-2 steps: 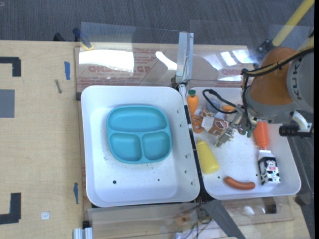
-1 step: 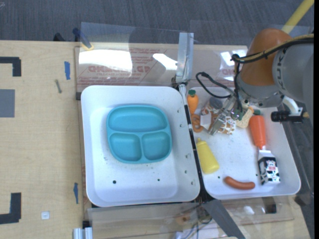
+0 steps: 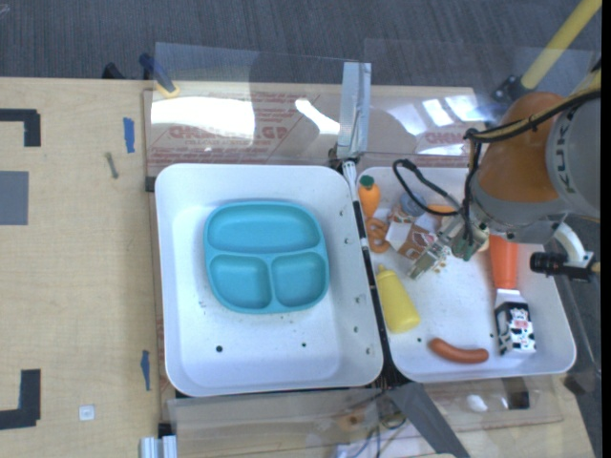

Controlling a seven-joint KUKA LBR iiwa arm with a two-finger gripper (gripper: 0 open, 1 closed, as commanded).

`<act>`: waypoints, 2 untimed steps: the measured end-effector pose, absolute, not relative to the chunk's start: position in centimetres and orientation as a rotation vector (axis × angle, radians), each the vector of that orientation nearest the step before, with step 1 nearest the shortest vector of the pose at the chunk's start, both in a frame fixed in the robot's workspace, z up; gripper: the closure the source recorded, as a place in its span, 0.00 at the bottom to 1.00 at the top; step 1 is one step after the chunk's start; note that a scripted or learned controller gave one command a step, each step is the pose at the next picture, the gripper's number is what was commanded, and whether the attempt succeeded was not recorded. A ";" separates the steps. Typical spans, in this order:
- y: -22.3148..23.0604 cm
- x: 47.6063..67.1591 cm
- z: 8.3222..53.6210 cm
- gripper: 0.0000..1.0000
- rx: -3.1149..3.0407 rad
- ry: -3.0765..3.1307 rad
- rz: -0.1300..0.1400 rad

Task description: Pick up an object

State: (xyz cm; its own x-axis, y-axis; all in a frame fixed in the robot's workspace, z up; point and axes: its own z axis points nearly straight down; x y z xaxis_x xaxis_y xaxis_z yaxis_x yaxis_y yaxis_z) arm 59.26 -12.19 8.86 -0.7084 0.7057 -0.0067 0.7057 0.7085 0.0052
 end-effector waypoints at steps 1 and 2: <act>-11.9 64.5 8.9 0.00 1.203 2.949 -0.023; -11.7 64.2 9.7 1.00 1.200 2.963 -0.027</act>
